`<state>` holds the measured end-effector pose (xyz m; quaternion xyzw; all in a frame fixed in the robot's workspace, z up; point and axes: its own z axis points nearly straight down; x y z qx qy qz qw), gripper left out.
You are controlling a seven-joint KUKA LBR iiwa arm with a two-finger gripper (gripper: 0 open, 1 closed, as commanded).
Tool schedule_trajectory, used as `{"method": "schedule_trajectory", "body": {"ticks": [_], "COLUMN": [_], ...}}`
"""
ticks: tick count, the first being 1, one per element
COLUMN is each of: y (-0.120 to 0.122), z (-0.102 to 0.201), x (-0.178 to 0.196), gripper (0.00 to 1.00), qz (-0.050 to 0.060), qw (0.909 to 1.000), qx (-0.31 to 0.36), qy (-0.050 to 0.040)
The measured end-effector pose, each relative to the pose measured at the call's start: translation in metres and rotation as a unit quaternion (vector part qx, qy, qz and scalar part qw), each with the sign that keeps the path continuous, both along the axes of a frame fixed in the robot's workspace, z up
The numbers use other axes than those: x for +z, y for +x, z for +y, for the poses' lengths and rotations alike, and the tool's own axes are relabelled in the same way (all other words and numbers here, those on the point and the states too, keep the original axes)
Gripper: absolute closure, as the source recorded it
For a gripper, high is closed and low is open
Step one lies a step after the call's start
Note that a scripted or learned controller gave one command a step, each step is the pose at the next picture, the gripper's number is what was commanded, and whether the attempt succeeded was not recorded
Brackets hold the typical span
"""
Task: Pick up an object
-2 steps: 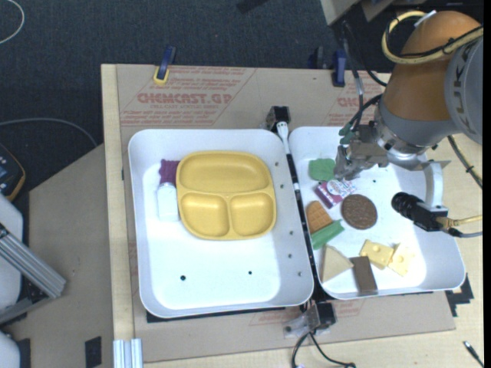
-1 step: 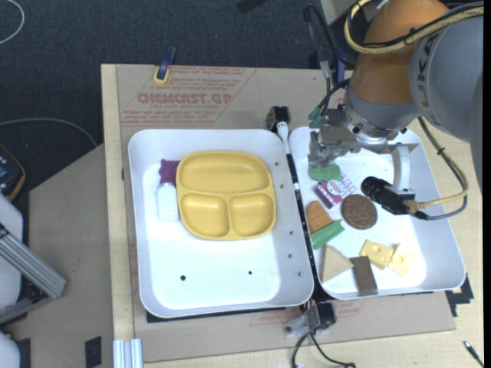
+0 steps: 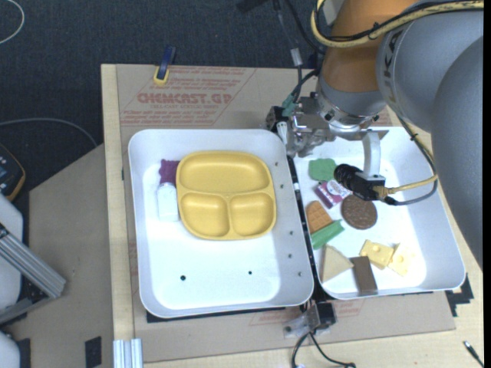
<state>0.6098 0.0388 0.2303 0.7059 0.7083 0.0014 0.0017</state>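
My gripper (image 3: 301, 138) hangs over the far-left corner of the right bin (image 3: 430, 228), close to the wall between the two bins. Just below it in that bin lie a green piece (image 3: 322, 169), a purple-and-white packet (image 3: 332, 193), a round brown cookie (image 3: 359, 213) and an orange cracker (image 3: 318, 215). Nearer the front are a second green piece (image 3: 328, 233), a beige wedge (image 3: 334, 263), a brown block (image 3: 364, 275) and yellow cheese pieces (image 3: 387, 256). Nothing shows held under the gripper.
The left bin (image 3: 222, 282) holds a yellow divided plate (image 3: 226, 192), with a purple item (image 3: 169, 170) and a white item (image 3: 166, 202) at its left. The arm's grey body and orange band (image 3: 368, 29) cover the right bin's far side. A black cable fitting (image 3: 354, 181) hangs above the food.
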Motion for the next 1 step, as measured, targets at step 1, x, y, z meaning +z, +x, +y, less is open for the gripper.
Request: {"method": "schedule_trajectory", "body": {"ticks": [1], "y": [0.0462], "z": [0.0393], "x": [-0.0097], "gripper": [1.00], "qz": [-0.001], "qw": [1.0000], "qx": [0.001], "qy": [0.0002]}}
